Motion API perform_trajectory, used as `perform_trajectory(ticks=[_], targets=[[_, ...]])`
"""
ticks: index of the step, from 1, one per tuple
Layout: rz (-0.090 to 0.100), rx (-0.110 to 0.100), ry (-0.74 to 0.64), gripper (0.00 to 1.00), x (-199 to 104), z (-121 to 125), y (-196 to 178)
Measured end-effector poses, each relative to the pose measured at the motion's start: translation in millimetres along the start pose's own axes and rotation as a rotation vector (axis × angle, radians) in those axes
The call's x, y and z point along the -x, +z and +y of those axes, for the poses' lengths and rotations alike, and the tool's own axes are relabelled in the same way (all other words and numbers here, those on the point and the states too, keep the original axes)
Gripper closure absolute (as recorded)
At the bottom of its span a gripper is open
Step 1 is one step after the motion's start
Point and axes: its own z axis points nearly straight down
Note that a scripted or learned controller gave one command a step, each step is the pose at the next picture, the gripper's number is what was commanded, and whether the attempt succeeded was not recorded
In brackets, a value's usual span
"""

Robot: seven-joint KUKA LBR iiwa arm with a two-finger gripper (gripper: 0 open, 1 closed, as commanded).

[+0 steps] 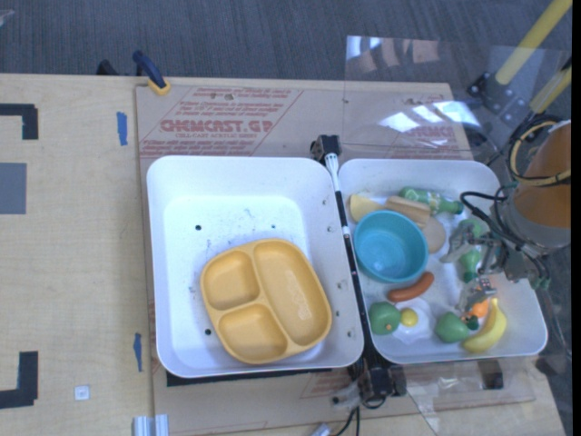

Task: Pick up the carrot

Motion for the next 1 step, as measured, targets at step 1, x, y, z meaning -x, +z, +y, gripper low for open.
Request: perform_trajectory(ticks=[1], targets=[[0.0,0.001,-0.178,0.0,-32.6,-24.3,6.6]])
